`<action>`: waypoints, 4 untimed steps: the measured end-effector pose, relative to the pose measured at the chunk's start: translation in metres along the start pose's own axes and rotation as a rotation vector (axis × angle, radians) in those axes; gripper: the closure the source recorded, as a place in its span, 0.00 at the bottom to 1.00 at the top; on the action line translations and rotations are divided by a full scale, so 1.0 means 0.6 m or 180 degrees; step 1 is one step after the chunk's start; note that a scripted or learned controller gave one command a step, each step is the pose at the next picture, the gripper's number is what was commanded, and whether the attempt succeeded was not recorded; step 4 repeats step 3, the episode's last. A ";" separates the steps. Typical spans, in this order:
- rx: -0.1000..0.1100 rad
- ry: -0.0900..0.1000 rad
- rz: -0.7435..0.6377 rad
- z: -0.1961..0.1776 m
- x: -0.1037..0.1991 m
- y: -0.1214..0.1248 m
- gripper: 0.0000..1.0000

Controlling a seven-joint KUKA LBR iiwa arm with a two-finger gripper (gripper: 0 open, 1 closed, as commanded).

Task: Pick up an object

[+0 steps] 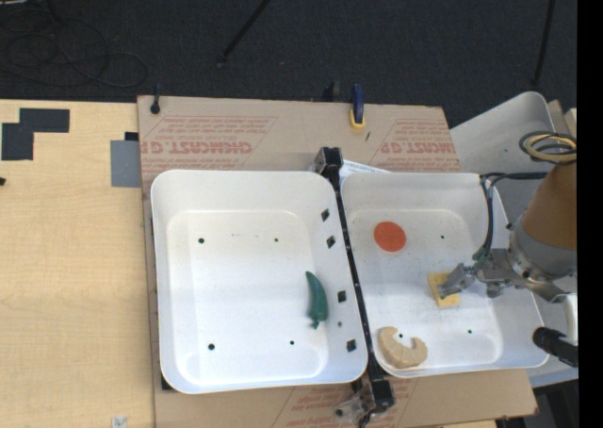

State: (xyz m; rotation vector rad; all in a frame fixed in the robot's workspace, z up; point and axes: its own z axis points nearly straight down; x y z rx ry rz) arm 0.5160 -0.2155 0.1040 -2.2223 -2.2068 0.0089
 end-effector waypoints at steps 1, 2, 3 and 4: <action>-0.0024 -0.0001 -0.0031 0.029 0.098 -0.006 0.00; -0.0038 -0.0002 -0.0047 0.027 0.218 0.091 0.00; -0.0017 -0.0005 -0.0017 0.011 0.209 0.085 1.00; -0.0017 -0.0005 -0.0017 0.011 0.209 0.085 1.00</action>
